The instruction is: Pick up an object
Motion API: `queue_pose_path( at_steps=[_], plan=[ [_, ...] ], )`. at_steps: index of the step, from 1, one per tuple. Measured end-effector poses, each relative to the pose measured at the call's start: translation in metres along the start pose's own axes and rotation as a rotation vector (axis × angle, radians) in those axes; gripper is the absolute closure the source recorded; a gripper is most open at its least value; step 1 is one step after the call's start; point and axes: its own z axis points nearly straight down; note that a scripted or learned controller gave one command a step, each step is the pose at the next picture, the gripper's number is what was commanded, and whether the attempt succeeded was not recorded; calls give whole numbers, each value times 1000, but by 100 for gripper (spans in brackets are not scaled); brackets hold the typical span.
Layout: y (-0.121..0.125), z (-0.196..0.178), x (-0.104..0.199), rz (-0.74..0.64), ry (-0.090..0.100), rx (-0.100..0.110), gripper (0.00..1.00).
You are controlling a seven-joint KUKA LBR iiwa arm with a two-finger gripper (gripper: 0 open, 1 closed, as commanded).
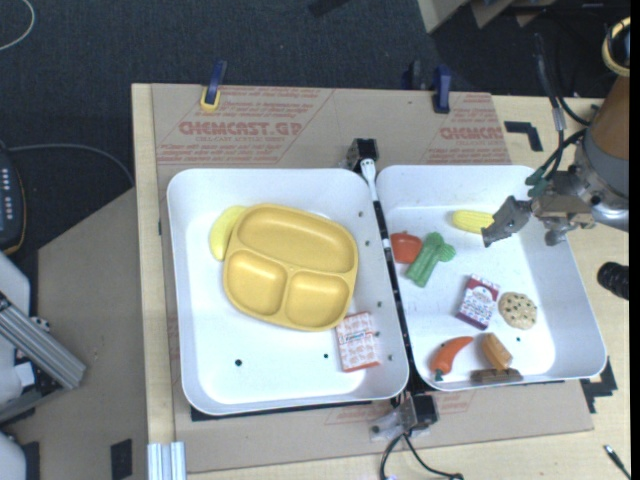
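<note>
Corn (471,221), a small yellow toy cob, lies near the back wall of the right bin (575,268), just to the left of the gripper (527,222). The gripper hangs over the bin's back right part, its two dark fingers spread apart with nothing between them; the left fingertip (497,230) sits just beside the cob's right end, though from this slant it is not clear whether they touch. The cob is short, rounded at both ends, and lies roughly crosswise.

Other pieces share this bin. A green toy (431,258) lies tilted near the middle, with a red piece (405,247) touching its left side. Further forward sit a small purple-and-white carton (478,301) and, just beside it on the right, a round cookie (517,310). Near the front wall lie an orange-red carrot-like piece (452,354) and a brown bread-like piece (494,352), close together.

The left bin (190,268) holds a yellow divided plate (290,266), with a yellow banana-like piece (222,232) tucked against its back left edge. A small red-and-white packet (357,341) lies just in front of the plate's right corner. Both bins rest on a board printed with red lettering (240,126).
</note>
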Motion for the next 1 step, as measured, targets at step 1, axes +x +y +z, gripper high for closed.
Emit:
queue_pose_path(
  at_steps=[1],
  plan=[
    [2, -6, 0, -3, -2, -13, 0]
  ],
)
